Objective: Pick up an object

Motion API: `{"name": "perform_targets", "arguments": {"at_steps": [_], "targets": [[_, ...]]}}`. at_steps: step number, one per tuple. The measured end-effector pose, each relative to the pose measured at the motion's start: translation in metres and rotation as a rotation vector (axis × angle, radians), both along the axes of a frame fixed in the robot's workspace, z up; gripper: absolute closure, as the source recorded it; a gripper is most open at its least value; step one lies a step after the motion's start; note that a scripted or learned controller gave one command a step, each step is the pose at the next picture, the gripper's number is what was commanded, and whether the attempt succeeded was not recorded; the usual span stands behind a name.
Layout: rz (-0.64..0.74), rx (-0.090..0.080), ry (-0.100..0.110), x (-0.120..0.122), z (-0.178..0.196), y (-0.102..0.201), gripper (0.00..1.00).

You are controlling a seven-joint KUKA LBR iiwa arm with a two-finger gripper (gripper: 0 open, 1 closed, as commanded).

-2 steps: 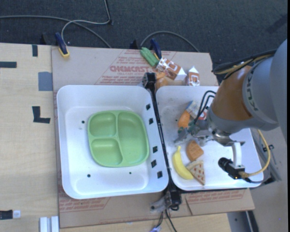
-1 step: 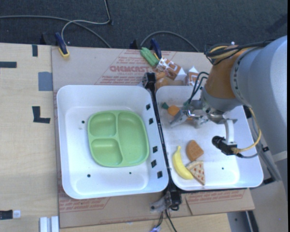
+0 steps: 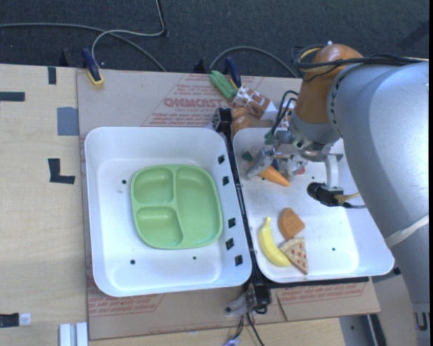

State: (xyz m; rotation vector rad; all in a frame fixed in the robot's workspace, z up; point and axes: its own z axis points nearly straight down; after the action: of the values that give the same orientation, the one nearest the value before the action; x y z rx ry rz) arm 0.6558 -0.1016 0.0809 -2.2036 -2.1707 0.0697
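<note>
While the end effector (image 3: pixel 284 153) hangs low over the far end of the right bin (image 3: pixel 338 236), your nearest object, an orange carrot (image 3: pixel 276 176), lies just under its tip.

You cannot tell whether the end effector is spread or pressed together, nor whether it touches the carrot, which lies flat on the bin floor near the wall shared with the left bin (image 3: pixel 115 265). Toward the near end of the right bin, well apart from the end effector, you have a brown biscuit-like piece (image 3: pixel 291 222), a banana (image 3: pixel 270 244) and a pizza slice (image 3: pixel 295 254) close together. A green divided plate (image 3: pixel 176 206) lies in the left bin. Both bins stand on a printed cardboard sheet (image 3: pixel 180 107) on the pale wooden table (image 3: pixel 21 215), and dark carpet (image 3: pixel 274 13) runs behind it.
</note>
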Motion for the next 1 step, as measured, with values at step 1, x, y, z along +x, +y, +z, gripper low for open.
{"name": "perform_targets", "arguments": {"at_steps": [1], "targets": [[0.004, 0.010, 0.002, 0.0006, 0.0003, -0.0045, 0.00]]}}
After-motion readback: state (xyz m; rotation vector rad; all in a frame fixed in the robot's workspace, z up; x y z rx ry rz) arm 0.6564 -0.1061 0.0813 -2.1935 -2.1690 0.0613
